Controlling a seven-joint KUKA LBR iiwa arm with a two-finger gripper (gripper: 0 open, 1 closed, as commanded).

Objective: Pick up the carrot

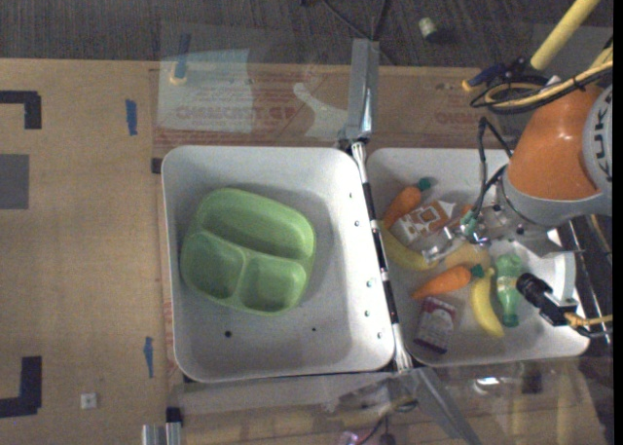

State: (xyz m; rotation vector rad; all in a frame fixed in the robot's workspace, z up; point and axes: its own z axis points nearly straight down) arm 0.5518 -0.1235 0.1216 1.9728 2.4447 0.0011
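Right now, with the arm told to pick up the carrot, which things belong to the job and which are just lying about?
Part of the job:
- carrots: one mid-bin, one at the top left
- gripper
- right bin

Lying about:
- green tray in the left bin
- bananas
- carton
- small box
- green bottle

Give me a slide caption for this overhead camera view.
KUKA arm over the right bin of toy food, carrot unlifted; green divided tray in the left bin.
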